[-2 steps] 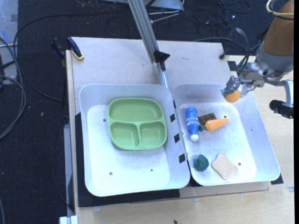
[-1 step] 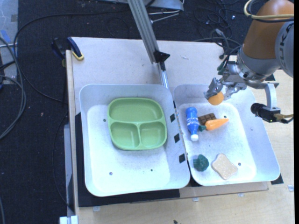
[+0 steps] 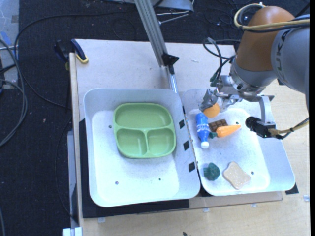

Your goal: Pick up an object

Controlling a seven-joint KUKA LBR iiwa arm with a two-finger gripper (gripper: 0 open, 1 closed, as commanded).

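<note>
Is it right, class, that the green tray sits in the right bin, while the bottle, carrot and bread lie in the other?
Not quite. The camera view shows the green tray in the left bin; the bottle, carrot and bread lie in the right bin.

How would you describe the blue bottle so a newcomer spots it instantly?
Look in the right bin, along its left wall next to the left bin holding the green tray. The blue bottle lies on its side there, white cap toward the viewer; it is the only blue item, beside the carrot.

Green tray (image 3: 144, 130), blue bottle (image 3: 202, 124), orange carrot (image 3: 228, 130), white bins (image 3: 98, 146)
</note>
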